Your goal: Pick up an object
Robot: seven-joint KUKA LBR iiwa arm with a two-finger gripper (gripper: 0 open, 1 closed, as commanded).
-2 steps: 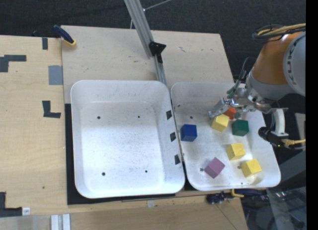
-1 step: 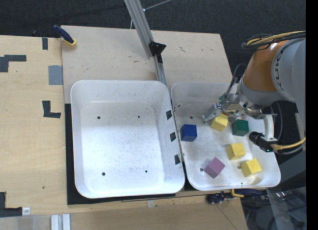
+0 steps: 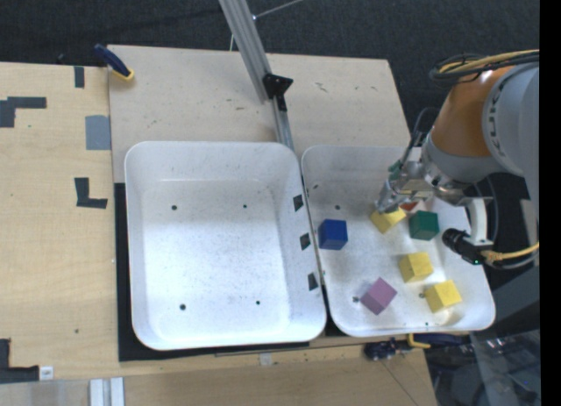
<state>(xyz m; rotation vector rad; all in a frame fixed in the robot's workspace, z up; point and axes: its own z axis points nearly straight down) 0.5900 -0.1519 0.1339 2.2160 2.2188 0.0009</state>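
Orange-banded arm (image 3: 469,124) puts gripper (image 3: 396,201) at 12 o'clock of a yellow block (image 3: 387,219) in the right bin (image 3: 351,167), jaw state unreadable; settle straight, squeeze squarely, avoid green block (image 3: 423,224) at 3 o'clock.

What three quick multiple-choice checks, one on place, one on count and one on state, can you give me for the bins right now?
1. Where does the blue block lie?
A. in the left bin
B. in the right bin, near its left wall
C. on the bench

2. How many yellow blocks are in the right bin?
A. one
B. two
C. three

3. Where is the gripper?
A. low over the right bin, at the uppermost yellow block
B. over the left bin
C. off past the bench

Answers:
1 B, it sits just right of the wall between the bins.
2 C, one lies beside the green block and two nearer the front.
3 A, the arm ends right above that block.
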